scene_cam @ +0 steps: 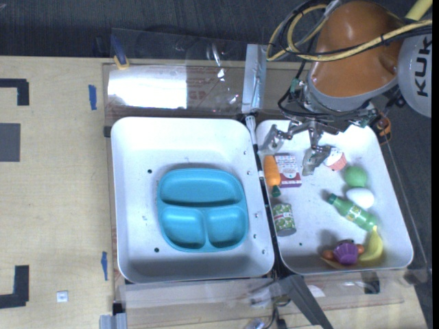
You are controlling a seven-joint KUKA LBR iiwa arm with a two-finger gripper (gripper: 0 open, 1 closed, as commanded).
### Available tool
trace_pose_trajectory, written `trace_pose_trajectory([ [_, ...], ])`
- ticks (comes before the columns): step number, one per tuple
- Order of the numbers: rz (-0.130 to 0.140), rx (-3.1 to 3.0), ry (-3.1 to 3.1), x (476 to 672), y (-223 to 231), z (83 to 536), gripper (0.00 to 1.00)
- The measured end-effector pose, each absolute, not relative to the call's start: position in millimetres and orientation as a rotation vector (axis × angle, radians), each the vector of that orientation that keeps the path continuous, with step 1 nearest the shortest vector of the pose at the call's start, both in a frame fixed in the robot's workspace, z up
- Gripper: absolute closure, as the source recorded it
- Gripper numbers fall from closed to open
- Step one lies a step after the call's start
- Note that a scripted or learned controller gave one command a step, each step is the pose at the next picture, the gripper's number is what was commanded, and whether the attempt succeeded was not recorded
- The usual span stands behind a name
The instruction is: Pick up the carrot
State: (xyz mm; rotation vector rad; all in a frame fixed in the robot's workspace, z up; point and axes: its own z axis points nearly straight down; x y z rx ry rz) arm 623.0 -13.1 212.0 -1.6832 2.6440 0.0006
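Note:
The carrot (273, 171) is a short orange piece lying in the right bin (394, 184), against its left wall. My gripper (293, 149) hangs over the bin's upper left part, just above and to the right of the carrot. Its two fingers are spread open, with one fingertip (274, 138) near the carrot's top end and the other over a small carton. Nothing is held between them. The arm's orange band and grey wrist hide the bin's far edge.
Beside the carrot lies a red and white carton (290, 171), with a green can (282, 218) below it. Further right are a lime (355, 177), an egg (361, 198), a green bottle (352, 210), a banana (374, 246) and purple grapes (346, 253). The left bin (130, 184) holds a blue divided plate (203, 208).

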Motion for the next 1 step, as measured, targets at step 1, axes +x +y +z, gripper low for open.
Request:
trace_pose_trajectory([
  [1,-0.001,-1.682,2.643,623.5,-13.4,213.1,0.0],
])
